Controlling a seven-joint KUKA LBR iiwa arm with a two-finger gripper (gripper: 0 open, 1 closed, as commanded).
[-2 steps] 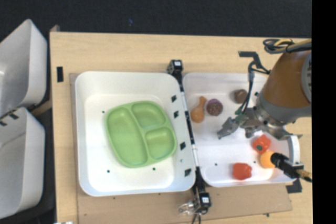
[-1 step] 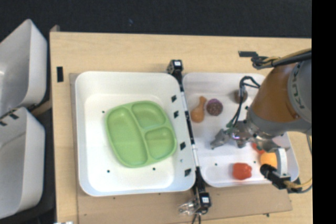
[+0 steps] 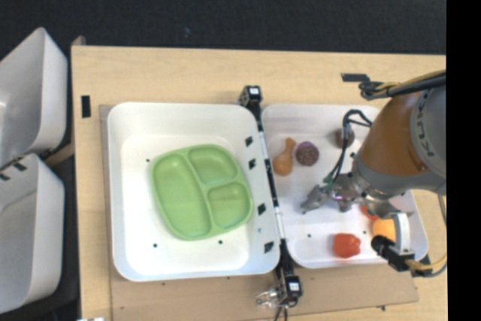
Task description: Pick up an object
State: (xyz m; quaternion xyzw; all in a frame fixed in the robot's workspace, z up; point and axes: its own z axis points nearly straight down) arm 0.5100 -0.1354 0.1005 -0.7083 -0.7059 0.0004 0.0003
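Note:
The right bin (image 3: 301,255) holds several small items: a tan pear-shaped piece (image 3: 284,156), a purple round piece (image 3: 307,153), a red piece (image 3: 346,245) near the front wall, and an orange piece (image 3: 382,225) partly under the arm. My gripper (image 3: 319,199) is low over the middle of this bin, pointing left. It sits below the purple piece and above-left of the red piece, touching neither as far as I can see. The wrist hides the bin floor to its right.
A green divided plate (image 3: 201,190) lies in the left bin (image 3: 120,162). A ridge with black clips (image 3: 264,184) separates the two bins. Cables (image 3: 349,124) loop at the right bin's back. White containers (image 3: 26,94) stand off the bench's left.

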